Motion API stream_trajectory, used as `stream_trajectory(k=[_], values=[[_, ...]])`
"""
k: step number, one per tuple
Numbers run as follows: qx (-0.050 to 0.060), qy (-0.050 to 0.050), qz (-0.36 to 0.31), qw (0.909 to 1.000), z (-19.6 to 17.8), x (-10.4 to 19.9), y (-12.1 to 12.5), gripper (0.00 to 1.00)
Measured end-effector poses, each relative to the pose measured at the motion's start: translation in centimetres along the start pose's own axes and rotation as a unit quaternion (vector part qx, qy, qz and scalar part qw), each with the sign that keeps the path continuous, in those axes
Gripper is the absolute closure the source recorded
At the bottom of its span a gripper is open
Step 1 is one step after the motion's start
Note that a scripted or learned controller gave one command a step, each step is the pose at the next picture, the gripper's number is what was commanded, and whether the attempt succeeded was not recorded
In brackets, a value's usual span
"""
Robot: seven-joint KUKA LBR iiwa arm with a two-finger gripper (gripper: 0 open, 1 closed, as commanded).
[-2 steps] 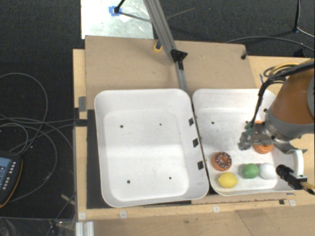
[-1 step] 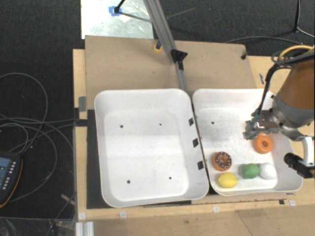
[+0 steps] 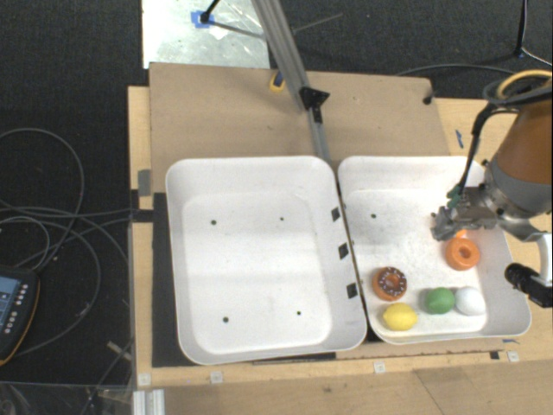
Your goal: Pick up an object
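It was a robotics lab or test cell. A plywood bench (image 3: 380, 102) carried two white bins (image 3: 259, 258), loose cables (image 3: 52, 232) trailed over dark carpet (image 3: 69, 59), a control pendant (image 3: 13, 305) lay nearby, and a tripod leg (image 3: 281, 37) crossed overhead.

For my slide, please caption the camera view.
Gripper above an orange ring in the right bin.

The arm (image 3: 524, 158) is cut off by the right edge. The gripper (image 3: 453, 223) is seen as a dark mass; its fingers cannot be resolved. The top of the orange ring (image 3: 463, 253), just below the gripper, is hidden by it. At far left, a handset (image 3: 15, 305) is cropped.
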State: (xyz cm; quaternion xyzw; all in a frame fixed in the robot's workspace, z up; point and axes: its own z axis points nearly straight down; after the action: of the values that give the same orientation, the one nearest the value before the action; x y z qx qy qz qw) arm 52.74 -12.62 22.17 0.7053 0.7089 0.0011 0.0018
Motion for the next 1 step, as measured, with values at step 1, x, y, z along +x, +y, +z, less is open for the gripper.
stream_trajectory(k=[1], values=[[0.000, 0.001, -0.002, 1.0000, -0.69, 4.71, 0.13, 1.00]])
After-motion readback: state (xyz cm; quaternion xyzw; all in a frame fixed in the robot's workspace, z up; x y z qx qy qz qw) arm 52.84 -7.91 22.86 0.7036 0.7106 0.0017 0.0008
